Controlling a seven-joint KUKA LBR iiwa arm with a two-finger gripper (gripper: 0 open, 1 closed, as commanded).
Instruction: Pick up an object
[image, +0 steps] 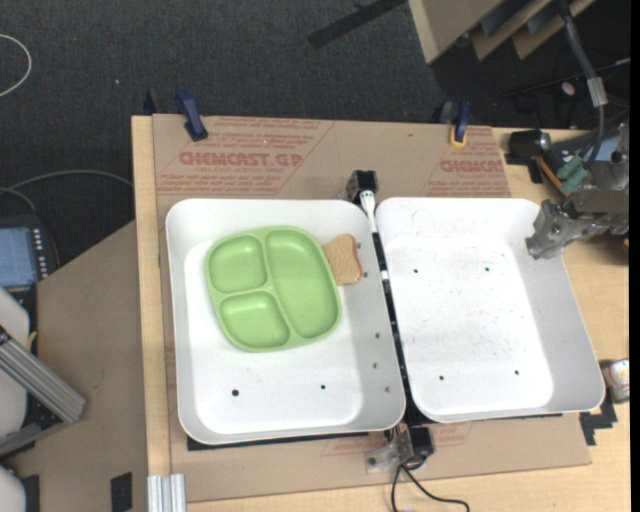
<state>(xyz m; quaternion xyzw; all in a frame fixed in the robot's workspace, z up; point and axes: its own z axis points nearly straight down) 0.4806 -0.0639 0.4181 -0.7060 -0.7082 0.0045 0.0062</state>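
The right bin (490, 310) lies bare-floored, with open room from rim to rim. The gripper (548, 238) hangs at that bin's far right edge — whether it is clenched or released cannot be told. In the left bin (200, 400) a green divided plate (272, 289) fills the far half, leaving the near half free. A small tan object (344, 259) lies touching the plate's right rim, near the bin's far right corner — its long axis runs roughly from far edge toward near edge.
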